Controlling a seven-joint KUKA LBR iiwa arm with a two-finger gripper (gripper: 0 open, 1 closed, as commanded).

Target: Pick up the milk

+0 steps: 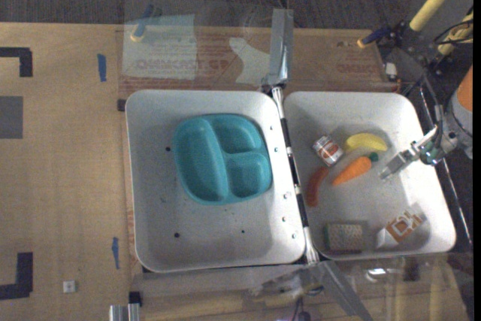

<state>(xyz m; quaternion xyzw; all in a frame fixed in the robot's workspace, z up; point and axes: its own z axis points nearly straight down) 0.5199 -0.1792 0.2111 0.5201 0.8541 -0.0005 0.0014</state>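
Note:
The milk (406, 224) is a small white carton with orange-brown print. It lies in the near right corner of the right bin (391, 107). My gripper (406, 158) hangs over that bin's right side, reaching in from the right edge. It is open, with nothing between its fingers. It is farther back than the carton, with a clear gap between them, and to the right of the carrot.
The right bin also holds a carrot (353, 170), a banana (366, 140), a small can (327, 149), a red pepper-like piece (315, 186) and a greenish block (346, 234). A teal divided plate (223, 158) lies in the left bin (150, 184).

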